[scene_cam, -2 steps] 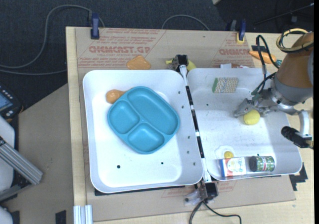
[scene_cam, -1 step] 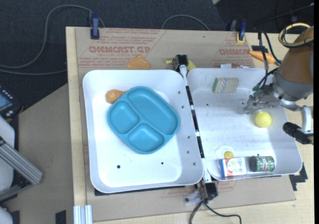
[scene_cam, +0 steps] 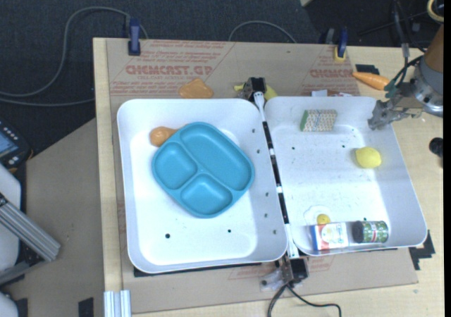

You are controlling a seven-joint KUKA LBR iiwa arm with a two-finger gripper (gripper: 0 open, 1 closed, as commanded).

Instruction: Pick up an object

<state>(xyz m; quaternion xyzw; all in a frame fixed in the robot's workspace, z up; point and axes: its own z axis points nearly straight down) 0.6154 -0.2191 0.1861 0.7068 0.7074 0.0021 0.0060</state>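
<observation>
Seen from the fixed camera above the surface (scene_cam: 106, 168): the grey arm reaches in from the right, its hand (scene_cam: 386, 113) poised over the far right corner of the right white bin (scene_cam: 402, 196). The dark metal fingers look drawn fairly narrow, with nothing visible between them, so no object has been lifted.

Candidates for the pick lie spread across that right bin. A small yellow lemon-shaped toy (scene_cam: 368, 158) sits nearest the hand, just on the near side of it and apart from it. A green-edged rectangular scrubbing sponge (scene_cam: 318, 120) rests toward the bin's far edge, to the left of the hand. Along the near edge lies a bottle with a white and red label and a dark cap (scene_cam: 350, 233), on its side, with a small yellow and white round piece (scene_cam: 321, 219) just beyond it.

In the left white bin (scene_cam: 141, 238), a blue plastic divided plate (scene_cam: 202, 168) takes up the middle, and a small orange rounded item (scene_cam: 161, 135) peeks out at its far left edge. An orange carrot-shaped toy (scene_cam: 371, 80) lies outside the bins on the far right.

By the look of it, the task is at its start: the approach is under way, while the descent, the grasp and the lift all remain.
</observation>
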